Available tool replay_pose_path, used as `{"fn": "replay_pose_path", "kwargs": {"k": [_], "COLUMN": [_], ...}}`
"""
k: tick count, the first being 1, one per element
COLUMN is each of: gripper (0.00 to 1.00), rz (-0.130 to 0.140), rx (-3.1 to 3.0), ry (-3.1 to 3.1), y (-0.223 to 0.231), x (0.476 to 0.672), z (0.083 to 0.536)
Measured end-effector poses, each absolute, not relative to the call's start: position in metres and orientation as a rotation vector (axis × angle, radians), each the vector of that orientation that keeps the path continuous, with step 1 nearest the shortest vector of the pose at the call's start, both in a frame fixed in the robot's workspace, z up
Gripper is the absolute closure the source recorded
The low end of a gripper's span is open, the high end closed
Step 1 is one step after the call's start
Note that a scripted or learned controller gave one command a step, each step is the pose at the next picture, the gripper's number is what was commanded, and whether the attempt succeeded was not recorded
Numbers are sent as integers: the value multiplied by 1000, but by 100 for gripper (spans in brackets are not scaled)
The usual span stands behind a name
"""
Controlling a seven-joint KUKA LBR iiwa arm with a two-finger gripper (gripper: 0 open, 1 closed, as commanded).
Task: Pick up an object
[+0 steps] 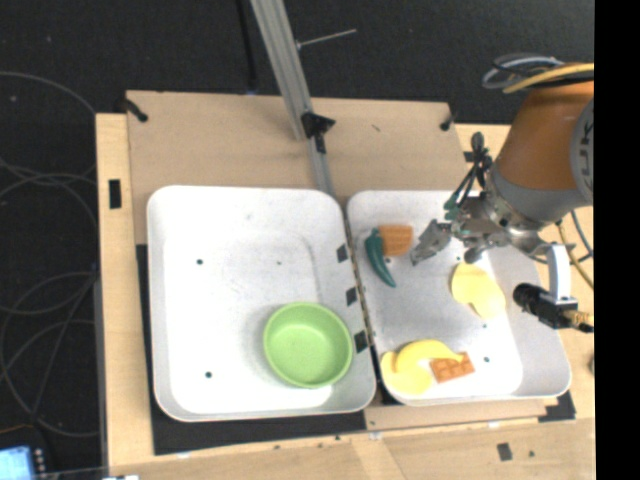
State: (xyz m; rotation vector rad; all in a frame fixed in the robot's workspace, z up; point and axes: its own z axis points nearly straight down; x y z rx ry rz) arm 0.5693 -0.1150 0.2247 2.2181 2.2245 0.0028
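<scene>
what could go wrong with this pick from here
The gripper hangs over the right bin between the orange block and the pale yellow piece, over neither, so a straight descent would likely close on bare floor. The teal curved piece touches the orange block, so a grab there could nudge or drag both. Both lie near the bin's left wall, which may leave a finger little room.

We see the arm [548, 158] as a bulky rounded body, its upper part a broad orange band and the lower part smooth grey. Below it sits a cluster of dark and silvery metal fittings, with thin green-tinged cables running up alongside. The pincer [447, 249] is slim grey metal. A black cylindrical fitting juts out beside a white bracket.
</scene>
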Motion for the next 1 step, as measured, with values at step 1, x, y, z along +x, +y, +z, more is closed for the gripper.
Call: {"fn": "replay_pose_path", "kwargs": {"k": [1], "gripper": [0], "rz": [4], "rx": [2219], "ry": [2224], "y": [-115], "x": [569], "z": [225]}}
